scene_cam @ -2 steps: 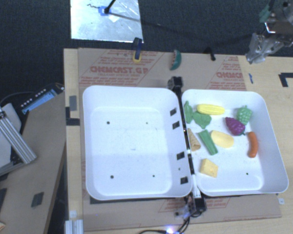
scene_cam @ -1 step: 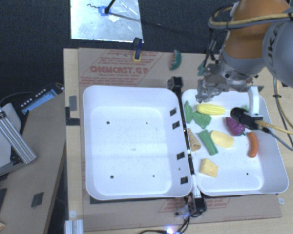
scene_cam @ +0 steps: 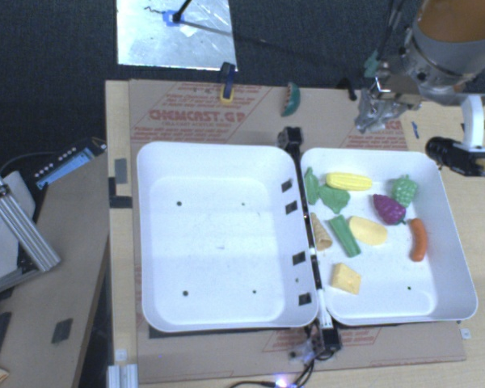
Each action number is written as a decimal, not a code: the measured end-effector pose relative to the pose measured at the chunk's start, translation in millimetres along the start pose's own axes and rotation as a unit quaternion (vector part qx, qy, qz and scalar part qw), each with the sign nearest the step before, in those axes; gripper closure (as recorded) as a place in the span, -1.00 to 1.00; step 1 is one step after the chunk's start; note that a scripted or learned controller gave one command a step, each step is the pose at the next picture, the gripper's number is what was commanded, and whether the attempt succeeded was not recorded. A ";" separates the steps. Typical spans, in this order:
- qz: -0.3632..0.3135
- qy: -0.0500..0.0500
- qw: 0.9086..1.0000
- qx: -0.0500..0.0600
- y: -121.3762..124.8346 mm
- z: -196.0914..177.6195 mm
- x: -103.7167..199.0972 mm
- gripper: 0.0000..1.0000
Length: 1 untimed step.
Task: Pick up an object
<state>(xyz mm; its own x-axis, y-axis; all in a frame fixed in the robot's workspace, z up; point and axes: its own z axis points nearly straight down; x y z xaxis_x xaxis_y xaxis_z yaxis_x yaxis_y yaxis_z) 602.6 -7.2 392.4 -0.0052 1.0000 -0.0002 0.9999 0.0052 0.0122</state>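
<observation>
The right bin (scene_cam: 453,285) holds several toy foods: a yellow corn cob (scene_cam: 348,182), a green leafy piece (scene_cam: 327,198), a purple piece (scene_cam: 389,209), a green textured piece (scene_cam: 403,189), a yellow lemon shape (scene_cam: 369,230), a green stick (scene_cam: 343,236), an orange carrot (scene_cam: 419,239), a cheese wedge (scene_cam: 346,279) and a tan cone (scene_cam: 321,231). My gripper (scene_cam: 377,118) hangs above the bin's far rim, over the cardboard, with nothing seen between its fingers.
The left bin (scene_cam: 218,233) lies beside the right one, joined by a black hinge strip (scene_cam: 303,225). A yellow-blue clamp (scene_cam: 226,83) and a green object (scene_cam: 292,96) lie on the cardboard behind the bins. A shiny sheet (scene_cam: 174,23) lies at the far left.
</observation>
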 end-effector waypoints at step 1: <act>0.000 0.000 1.000 -0.004 -41.5 -154.1 -12.0 1.00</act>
<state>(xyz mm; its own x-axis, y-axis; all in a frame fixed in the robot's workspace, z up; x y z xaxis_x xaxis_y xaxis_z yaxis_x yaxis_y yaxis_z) 559.3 -19.4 546.0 -0.0046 1.0000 -0.0001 0.9998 0.0046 0.0204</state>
